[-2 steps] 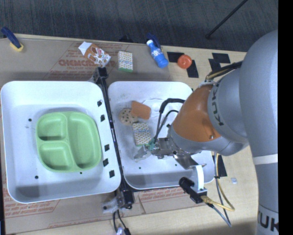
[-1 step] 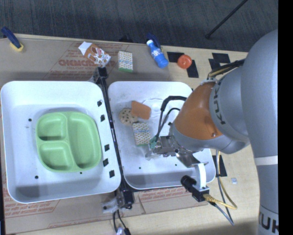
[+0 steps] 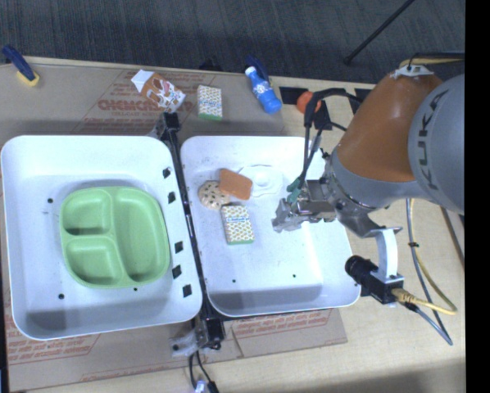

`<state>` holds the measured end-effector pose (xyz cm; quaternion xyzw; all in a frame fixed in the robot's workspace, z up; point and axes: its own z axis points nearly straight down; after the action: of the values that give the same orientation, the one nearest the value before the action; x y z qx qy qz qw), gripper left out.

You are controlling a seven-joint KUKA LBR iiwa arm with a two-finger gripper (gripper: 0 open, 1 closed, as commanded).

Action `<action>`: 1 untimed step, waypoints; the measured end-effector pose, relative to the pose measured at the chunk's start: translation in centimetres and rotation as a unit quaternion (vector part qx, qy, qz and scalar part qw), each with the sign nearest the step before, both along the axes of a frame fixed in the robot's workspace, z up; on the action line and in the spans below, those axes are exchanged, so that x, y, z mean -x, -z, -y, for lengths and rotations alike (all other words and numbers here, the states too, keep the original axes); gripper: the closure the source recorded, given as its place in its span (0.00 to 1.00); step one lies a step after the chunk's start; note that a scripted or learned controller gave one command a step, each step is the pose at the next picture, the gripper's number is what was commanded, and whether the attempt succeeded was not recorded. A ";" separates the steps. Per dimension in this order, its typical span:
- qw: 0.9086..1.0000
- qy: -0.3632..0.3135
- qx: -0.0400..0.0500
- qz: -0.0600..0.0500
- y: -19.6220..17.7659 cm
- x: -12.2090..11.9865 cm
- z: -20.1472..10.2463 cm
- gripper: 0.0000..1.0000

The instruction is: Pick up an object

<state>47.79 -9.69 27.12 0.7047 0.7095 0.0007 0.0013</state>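
Camera view:
Gripper [image 3: 284, 218]: over the right bin [image 3: 310, 293], right of the objects; if the jaws are apart or together, I cannot tell.
Objects: cookie [image 3: 210, 193], orange block [image 3: 236, 184] and patterned box [image 3: 238, 224] lie close together in the right bin's left part.
Left bin [image 3: 24, 244]: holds a green tray [image 3: 114, 236].
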 end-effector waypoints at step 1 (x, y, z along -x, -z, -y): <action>1.000 0.000 0.000 -0.001 0.1 0.0 0.0 0.00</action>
<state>47.76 -9.68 27.05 0.7046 0.7096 0.0003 0.0005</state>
